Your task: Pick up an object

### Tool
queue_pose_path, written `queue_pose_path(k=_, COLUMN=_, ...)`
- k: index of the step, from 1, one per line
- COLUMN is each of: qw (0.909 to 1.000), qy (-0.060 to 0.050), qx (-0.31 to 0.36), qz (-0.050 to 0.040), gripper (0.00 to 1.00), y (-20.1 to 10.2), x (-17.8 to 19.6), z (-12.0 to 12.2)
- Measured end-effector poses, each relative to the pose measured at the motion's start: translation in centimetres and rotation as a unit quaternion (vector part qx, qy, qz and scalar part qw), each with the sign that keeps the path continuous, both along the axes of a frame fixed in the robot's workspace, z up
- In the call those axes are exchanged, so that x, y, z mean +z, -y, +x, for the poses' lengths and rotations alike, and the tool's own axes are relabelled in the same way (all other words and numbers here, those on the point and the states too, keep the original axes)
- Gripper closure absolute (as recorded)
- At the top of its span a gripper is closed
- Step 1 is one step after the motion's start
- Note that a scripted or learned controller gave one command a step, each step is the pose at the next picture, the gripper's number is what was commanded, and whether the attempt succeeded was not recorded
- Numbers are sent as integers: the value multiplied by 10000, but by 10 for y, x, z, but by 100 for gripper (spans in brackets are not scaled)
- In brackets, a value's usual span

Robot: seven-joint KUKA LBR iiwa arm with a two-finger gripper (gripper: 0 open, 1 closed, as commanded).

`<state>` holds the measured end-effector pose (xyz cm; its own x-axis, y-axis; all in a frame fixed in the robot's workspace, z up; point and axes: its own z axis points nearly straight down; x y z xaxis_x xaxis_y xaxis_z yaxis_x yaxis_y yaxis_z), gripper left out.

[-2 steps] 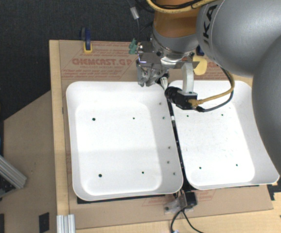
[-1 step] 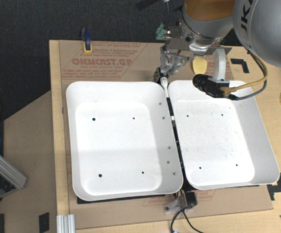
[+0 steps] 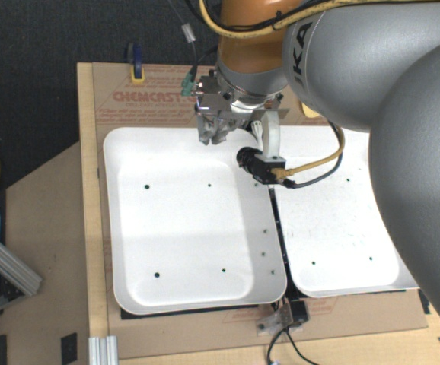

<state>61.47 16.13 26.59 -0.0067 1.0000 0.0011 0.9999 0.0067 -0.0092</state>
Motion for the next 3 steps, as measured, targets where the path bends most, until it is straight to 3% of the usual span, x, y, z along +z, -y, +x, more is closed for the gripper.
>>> queue_pose_path(k=1, qw=9999, qy=78, qx=-71, qz=-20, gripper=100, y=82, x=50, z=1)
queue_pose_path(k=2, qw=10000, qy=0, qx=2, qz=3, gripper=100, y=4, x=-14, z=-17)
queue_pose_path(k=3, qw=9999, qy=127, qx=-63, qz=-8, gripper=100, y=65, x=102, z=13)
